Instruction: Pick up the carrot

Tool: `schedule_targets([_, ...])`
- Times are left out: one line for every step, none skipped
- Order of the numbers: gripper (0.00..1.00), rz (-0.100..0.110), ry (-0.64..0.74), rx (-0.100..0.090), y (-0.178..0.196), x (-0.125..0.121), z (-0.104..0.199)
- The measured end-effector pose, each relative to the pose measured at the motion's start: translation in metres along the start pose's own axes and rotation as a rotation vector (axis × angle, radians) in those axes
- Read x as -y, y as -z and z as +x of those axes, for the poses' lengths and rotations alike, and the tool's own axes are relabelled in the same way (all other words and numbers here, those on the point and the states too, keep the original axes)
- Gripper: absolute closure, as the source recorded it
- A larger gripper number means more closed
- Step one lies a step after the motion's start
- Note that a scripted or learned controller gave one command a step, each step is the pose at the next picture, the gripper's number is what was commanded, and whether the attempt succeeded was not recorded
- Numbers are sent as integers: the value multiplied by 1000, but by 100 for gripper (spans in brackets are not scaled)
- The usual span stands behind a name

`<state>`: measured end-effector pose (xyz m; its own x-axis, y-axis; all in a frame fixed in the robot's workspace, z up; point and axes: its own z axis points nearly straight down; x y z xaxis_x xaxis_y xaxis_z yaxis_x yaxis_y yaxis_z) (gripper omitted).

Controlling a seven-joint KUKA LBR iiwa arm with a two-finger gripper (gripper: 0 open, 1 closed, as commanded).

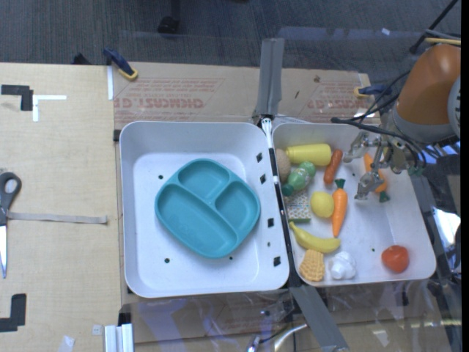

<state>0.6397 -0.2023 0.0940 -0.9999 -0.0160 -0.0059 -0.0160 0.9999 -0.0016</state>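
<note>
Reaching from the right, gripper hovers near carrot.

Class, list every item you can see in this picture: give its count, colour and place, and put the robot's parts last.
tray: 1, teal, left bin
carrot: 1, orange, right bin centre
corn: 1, yellow, right bin top
lemon: 1, yellow, left of carrot
banana: 1, yellow, below lemon
tomato: 1, red, right bin lower right
bins: 2, white, side by side
scissors: 1, grey, far left
arm: 1, orange band, right
gripper: 1, over right bin
</note>
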Motion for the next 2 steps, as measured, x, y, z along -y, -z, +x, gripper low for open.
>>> schedule_targets([100,3,3,7,12,-1,-2])
schedule_targets([100,-1,48,-3,0,-43,85])
